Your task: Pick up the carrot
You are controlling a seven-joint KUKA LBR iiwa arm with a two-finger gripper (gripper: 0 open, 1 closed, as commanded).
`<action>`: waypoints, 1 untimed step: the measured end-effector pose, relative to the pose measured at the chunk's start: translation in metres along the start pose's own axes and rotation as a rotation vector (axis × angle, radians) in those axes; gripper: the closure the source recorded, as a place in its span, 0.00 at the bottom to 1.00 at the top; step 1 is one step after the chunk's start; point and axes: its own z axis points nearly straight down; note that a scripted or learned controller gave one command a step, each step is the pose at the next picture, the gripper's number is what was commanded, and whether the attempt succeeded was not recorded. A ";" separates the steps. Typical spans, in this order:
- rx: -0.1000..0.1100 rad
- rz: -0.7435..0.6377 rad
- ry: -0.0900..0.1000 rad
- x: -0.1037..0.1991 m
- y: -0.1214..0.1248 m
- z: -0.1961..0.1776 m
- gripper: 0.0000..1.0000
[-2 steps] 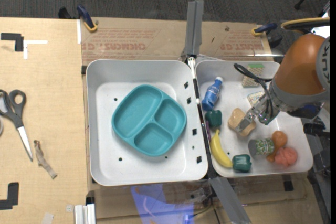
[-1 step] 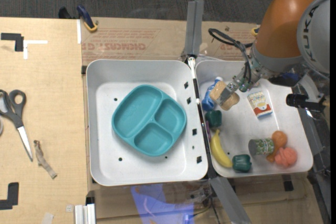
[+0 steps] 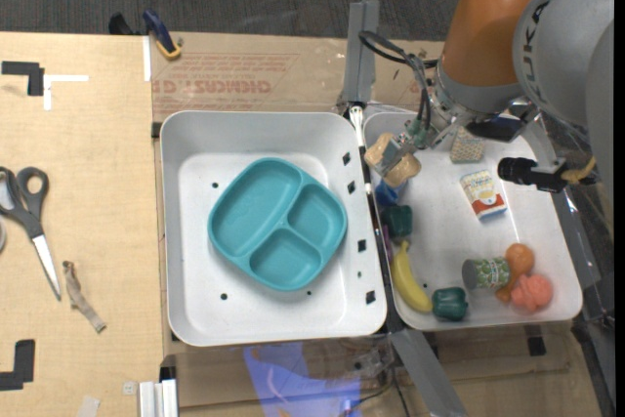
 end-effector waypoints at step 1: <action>0.001 -0.002 -0.002 -0.001 0.000 -0.009 1.00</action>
